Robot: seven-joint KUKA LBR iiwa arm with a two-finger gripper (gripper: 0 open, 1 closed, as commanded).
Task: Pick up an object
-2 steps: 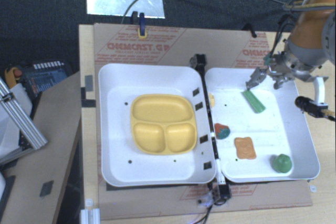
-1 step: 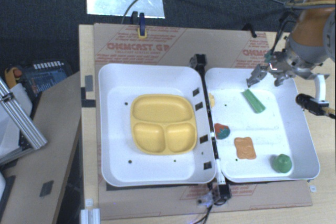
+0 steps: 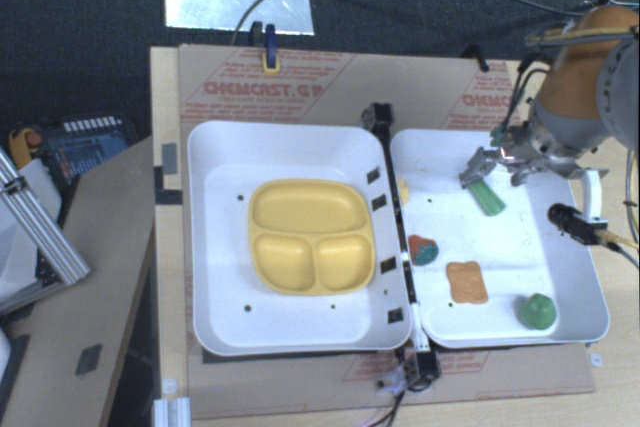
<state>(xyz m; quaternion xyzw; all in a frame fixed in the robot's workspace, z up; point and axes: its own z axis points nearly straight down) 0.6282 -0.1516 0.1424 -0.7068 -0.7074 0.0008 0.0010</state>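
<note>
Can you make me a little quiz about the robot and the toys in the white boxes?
1. True or false: the yellow tray lies in the left bin.
2. Which thing is closest to the tool? A) the green ball B) the green stick C) the orange square
3. Fill in: the yellow tray has ___ compartments.

Key: 1 true. 2 B; the tool hovers just above the green stick's upper end in the right bin, while the ball and square lie nearer the front edge. 3 three: one wide one at the back, two smaller ones in front.
</note>
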